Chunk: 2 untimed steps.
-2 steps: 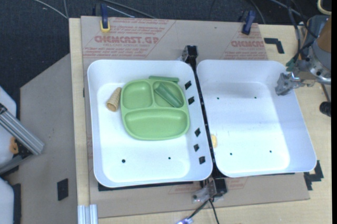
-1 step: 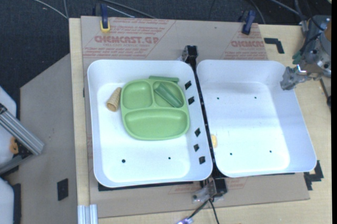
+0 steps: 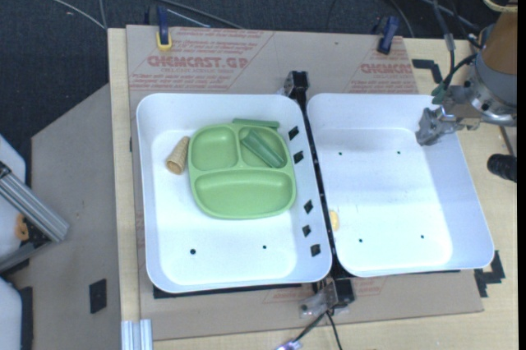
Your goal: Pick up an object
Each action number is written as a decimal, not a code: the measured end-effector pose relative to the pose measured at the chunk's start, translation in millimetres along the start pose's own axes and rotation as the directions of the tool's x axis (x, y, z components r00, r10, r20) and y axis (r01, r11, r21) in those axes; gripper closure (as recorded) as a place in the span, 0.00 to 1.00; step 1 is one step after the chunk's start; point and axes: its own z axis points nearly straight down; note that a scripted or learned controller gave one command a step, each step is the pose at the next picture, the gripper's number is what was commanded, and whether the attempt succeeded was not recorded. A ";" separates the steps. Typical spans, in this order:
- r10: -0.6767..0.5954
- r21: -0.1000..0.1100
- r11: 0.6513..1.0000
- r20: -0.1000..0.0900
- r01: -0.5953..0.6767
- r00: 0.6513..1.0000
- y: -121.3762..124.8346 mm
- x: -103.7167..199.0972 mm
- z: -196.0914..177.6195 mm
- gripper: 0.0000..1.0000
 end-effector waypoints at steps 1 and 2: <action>-0.002 0.000 1.000 -0.001 0.002 1.000 -8.3 62.3 -1.2 1.00; -0.002 0.002 1.000 -0.001 0.002 1.000 -20.9 124.9 2.6 1.00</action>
